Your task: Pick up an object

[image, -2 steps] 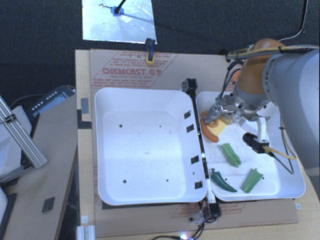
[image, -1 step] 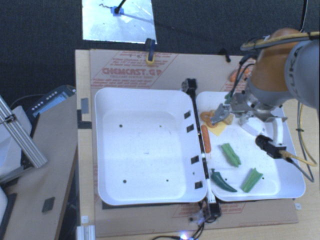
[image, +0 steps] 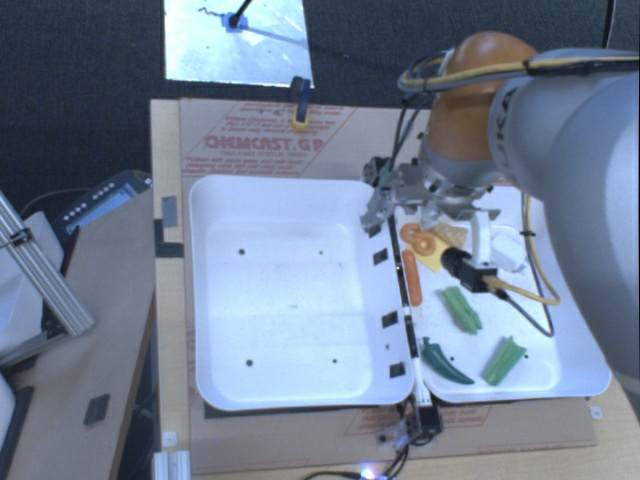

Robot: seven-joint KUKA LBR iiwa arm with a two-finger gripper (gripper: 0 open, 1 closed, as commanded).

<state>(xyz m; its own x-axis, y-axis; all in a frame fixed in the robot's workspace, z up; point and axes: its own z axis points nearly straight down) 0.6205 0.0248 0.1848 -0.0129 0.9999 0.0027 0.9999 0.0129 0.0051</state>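
Over in the shallow white bin on the view's right (image: 560,368) is where all the stuff sits. A thin orange carrot-like stick (image: 411,278) lies right along the inner wall, next to the divider. Just above it there's a small orange ring-shaped piece (image: 413,235), touching a yellow wedge-ish piece (image: 432,256). A tan flat piece (image: 451,233) pokes out just beside those, partly under the arm. Further right is a white blocky object (image: 507,251), hard to make out against the bin.

Lower down, a ridged light green chunk (image: 461,308) sits mid-bin. Near the front edge are a dark green pepper-shaped piece (image: 443,362) and a pale green ridged stick (image: 504,360), close together but not touching.

The other shallow white bin on the view's left (image: 215,368) shows just its white floor with a few tiny dark specks.

The grey two-finger gripper (image: 383,208) is at the far end of the divider, right where the two bins meet, just above the orange ring and carrot stick. Honestly can't tell how far open it is, and I can't see anything held in it. Both bins sit on a brown cardboard sheet with red print (image: 265,143).
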